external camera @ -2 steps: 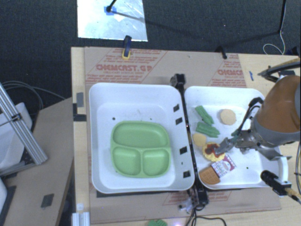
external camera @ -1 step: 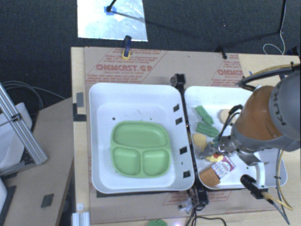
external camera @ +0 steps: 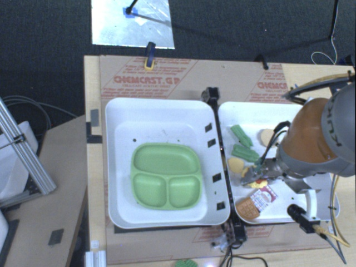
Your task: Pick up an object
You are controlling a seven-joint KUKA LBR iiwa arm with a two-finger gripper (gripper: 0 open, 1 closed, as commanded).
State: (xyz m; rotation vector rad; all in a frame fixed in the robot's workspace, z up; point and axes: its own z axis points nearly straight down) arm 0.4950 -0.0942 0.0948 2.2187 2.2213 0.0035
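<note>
Objects for picking lie in the right bin [external camera: 334,213], at the lower right of the frame, and the jaws [external camera: 251,176] sit low among them, near that bin's left wall. Whether the jaws are spread or pressed together cannot be told from this angle; nothing is plainly seen pinched between them. My judgement is that the step in hand is the reach or descent onto a target, with no lift yet.

Nearest the bottom edge of the bin lies a round brown piece [external camera: 246,209], with a red-and-white packet [external camera: 263,196] just beside it, up and to the right. The jaws hang just above the packet, close to a yellow piece [external camera: 236,165] at their left. Farther up lie two green pieces [external camera: 243,143], one above the other, and a pale round item [external camera: 267,134] to their right, partly behind the arm [external camera: 311,141].

The next move, as I judge it, calls for closing squarely on one item. The pieces are crowded, so the jaws may catch an edge or nudge a neighbour. Then comes a straight lift clear of the bin wall.

At the middle of the frame the left bin [external camera: 119,121] holds a green divided tray [external camera: 166,175] with three compartments, all bare. Both bins rest on the table [external camera: 183,77], which reaches to the upper part of the frame.
</note>
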